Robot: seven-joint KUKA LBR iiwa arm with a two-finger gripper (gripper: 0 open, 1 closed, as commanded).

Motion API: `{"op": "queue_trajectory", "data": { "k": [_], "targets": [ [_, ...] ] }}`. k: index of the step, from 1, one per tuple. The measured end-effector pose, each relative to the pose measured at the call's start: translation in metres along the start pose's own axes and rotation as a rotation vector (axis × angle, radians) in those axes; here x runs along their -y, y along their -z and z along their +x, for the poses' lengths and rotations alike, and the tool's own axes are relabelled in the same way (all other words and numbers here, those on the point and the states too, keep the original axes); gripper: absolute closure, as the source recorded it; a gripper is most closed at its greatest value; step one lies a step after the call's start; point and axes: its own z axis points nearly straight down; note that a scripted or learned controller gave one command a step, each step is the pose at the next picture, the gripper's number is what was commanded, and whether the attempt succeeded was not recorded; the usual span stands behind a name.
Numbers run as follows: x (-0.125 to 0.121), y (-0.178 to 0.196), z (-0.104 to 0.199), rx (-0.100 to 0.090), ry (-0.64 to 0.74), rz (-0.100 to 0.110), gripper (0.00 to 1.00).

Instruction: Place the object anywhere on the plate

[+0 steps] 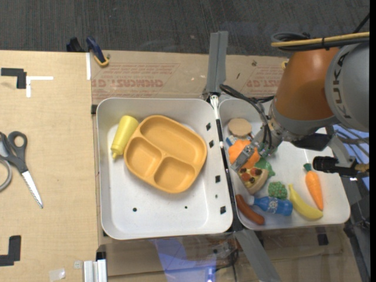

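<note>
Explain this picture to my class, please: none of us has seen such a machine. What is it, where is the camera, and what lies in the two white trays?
The camera hangs above a bench and looks down at a slant. The big grey and orange shape on the right is a robot arm; a program steers it. Its gripper reaches down among toy food in the right bin: a pizza slice, broccoli, a banana, a carrot, a sausage and a blue bottle. Whether it holds anything is not clear. The left bin holds an orange divided plate with a yellow bottle beside it. Scissors lie on the bench at left.
</note>
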Motion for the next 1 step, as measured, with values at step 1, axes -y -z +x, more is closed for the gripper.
{"op": "queue_trajectory", "data": {
  "k": [1],
  "targets": [
    [0.0035,0.0003,0.0891,-0.001,0.216,-0.001,1.00]
  ]
}}
